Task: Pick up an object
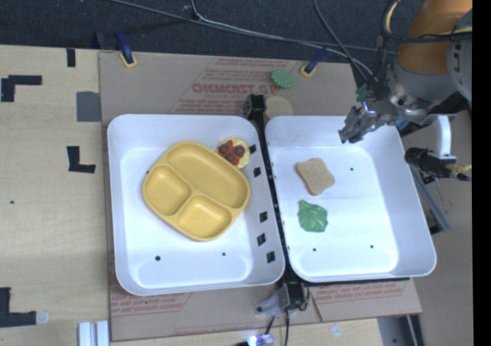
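Observation:
A tan slice of bread (314,176) lies in the right bin (399,206), near its middle. Just below it sits a green leafy piece (312,216). My gripper (354,131) hangs over the right bin's upper right part, up and to the right of the bread and apart from it. Nothing shows between its fingers. In the left bin (130,260) a yellow divided plate (196,190) lies tilted, with a small yellow item topped with red and dark bits (234,150) at its upper right corner.
A small green object (282,78) rests on the cardboard behind the bins. Black clips line the divider between the bins (263,183). Cables cross the dark bench top at the back. The arm's grey body and orange band (437,22) fill the upper right.

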Motion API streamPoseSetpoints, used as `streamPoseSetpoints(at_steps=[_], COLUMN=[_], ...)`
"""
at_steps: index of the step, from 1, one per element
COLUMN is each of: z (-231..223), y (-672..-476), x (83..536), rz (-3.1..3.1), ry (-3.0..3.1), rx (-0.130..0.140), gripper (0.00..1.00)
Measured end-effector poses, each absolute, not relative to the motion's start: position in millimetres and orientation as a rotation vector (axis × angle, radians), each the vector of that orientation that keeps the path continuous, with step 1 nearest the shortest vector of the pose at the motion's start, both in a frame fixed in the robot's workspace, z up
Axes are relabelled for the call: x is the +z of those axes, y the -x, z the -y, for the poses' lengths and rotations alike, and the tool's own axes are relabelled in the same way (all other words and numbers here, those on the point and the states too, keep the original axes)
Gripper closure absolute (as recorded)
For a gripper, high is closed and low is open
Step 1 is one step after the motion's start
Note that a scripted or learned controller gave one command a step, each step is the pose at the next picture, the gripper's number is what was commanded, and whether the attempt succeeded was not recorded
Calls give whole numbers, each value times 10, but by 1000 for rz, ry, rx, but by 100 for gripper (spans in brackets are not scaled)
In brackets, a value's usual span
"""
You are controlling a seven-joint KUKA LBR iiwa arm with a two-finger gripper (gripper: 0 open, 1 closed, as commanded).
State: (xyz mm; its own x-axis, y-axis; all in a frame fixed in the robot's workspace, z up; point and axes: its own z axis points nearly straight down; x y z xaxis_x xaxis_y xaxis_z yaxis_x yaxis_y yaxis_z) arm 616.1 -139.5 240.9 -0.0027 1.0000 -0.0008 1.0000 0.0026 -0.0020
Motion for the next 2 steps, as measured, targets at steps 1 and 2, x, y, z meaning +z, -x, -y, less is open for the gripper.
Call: streamPoseSetpoints(at_steps=[1, 2], z=[781, 257], y=[-6157, -6150], x=[2448, 2506], rz=[2227, 2226], ry=[2213, 2216], rx=[1, 0], gripper=[100, 100])
